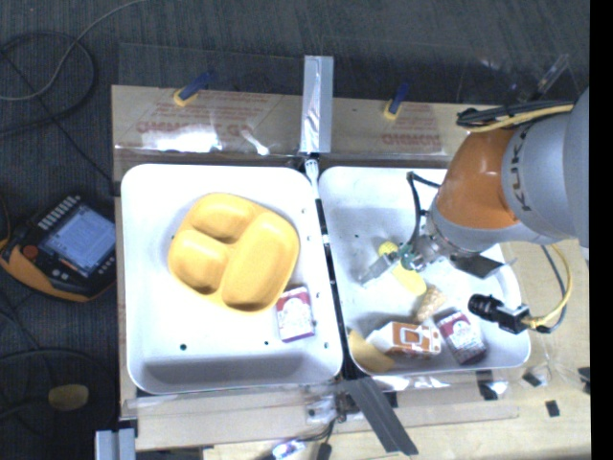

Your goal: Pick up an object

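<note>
The two bins [144, 353] are plain white, the right bin [354, 209] like the left; the large lumpy object [233, 249] in the left bin is a warm yellow, shaded to orange at its edges; the small packet [295, 314] beside it is white with a dark red panel; in the right bin an orange-and-white carton [415, 338] lies by a dark maroon packet [461, 334]; a pale yellow piece [410, 280] shows near the gripper [407, 255]; the arm [551, 175] is grey with an orange band; the bench [230, 118] is tan board with faded red print; blue and yellow clips [193, 87] sit at its far edge; the floor [57, 113] is dark grey.
</note>
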You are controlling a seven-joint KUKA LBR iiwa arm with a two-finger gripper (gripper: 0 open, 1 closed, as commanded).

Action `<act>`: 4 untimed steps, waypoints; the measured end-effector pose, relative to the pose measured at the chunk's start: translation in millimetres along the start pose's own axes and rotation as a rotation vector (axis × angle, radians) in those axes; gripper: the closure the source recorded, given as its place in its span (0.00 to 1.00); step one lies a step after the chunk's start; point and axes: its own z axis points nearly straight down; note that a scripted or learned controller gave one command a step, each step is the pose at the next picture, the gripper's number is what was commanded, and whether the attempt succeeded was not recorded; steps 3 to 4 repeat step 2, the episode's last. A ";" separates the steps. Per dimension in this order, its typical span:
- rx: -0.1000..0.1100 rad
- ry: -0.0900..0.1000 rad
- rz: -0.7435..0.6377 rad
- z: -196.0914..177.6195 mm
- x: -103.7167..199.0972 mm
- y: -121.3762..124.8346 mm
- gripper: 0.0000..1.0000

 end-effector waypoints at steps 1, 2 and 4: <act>-0.002 0.003 -0.001 -9.7 1.2 2.0 1.00; 0.014 0.008 -0.006 -91.5 17.9 95.0 1.00; 0.014 0.008 -0.006 -91.5 17.9 95.0 1.00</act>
